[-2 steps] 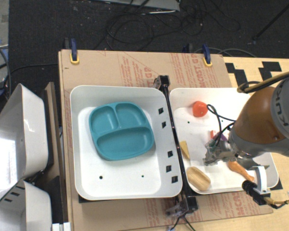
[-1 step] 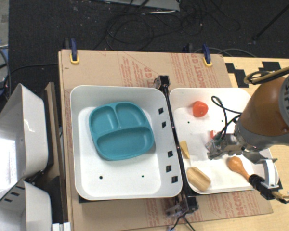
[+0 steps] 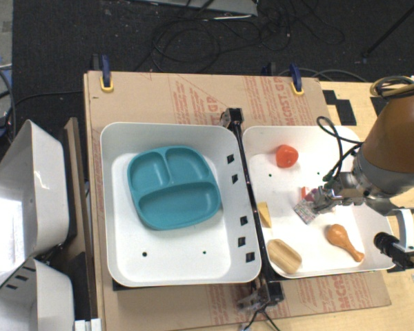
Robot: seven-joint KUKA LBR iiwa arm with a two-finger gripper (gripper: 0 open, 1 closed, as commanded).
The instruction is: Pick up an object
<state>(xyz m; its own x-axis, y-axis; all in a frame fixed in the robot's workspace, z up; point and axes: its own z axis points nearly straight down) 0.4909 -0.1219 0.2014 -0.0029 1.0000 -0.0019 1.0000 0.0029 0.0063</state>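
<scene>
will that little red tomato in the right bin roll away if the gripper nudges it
Probably. The red tomato looks round, so a sideways nudge could send it rolling across the right bin. It looks smooth, so fingers may slip. Being small, it is likely light.

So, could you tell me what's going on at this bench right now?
The KUKA arm reaches in from the right, its tool low over the right bin. Around it lie a red tomato, a drumstick, a bread roll and a cheese wedge. The left bin holds a teal divided plate.
</scene>
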